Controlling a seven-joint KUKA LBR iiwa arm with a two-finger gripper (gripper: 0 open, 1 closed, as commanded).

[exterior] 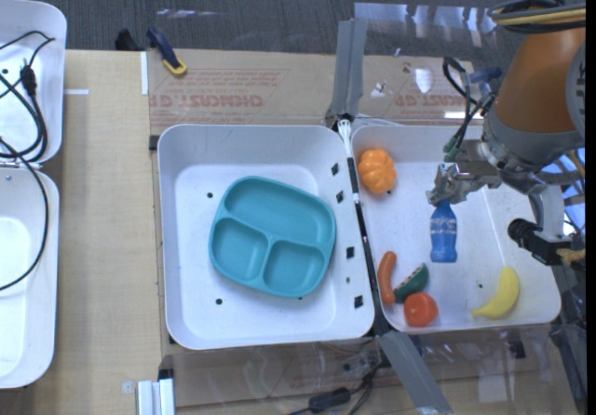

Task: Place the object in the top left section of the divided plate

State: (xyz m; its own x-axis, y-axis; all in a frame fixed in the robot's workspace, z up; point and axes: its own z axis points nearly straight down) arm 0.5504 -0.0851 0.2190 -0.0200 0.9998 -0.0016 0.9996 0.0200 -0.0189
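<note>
You see the gripper (453, 186) poised directly above the blue bottle (443, 233) in the right bin (549, 311); whether it grips, you cannot tell. The teal divided plate (272, 236) sits mid left bin (177, 246).

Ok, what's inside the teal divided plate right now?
The divided plate shows three bare teal sections, nothing in any, and nothing covers it. The blue bottle sits under the gripper in the right bin.

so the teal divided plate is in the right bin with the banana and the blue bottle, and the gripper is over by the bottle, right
Not quite. The camera view shows the teal divided plate alone in the left bin. The banana and blue bottle lie in the right bin, with the gripper just above the bottle.
</note>
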